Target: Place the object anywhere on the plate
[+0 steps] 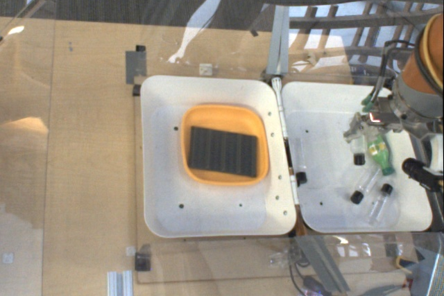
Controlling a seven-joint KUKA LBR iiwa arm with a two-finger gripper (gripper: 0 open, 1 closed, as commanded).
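An orange plate point(223, 120) sits in the middle of the left white bin point(159, 204). A dark grey ribbed slab point(223, 151) lies flat on it. My gripper point(369, 123) hangs over the upper middle of the right white bin point(312, 211), under the arm's orange band point(424, 66). A small green bottle-like object point(380, 154) lies on the bin floor just below and slightly right of the gripper, partly under the wrist. I cannot make out anything held by the gripper.
Two clear tubes with black caps point(366, 187) point(381, 199) lie in the lower right of the right bin, and a small black piece point(359, 159) rests left of the green object. A raised divider point(284, 149) separates the bins. A metal frame point(347, 24) stands behind the right bin.
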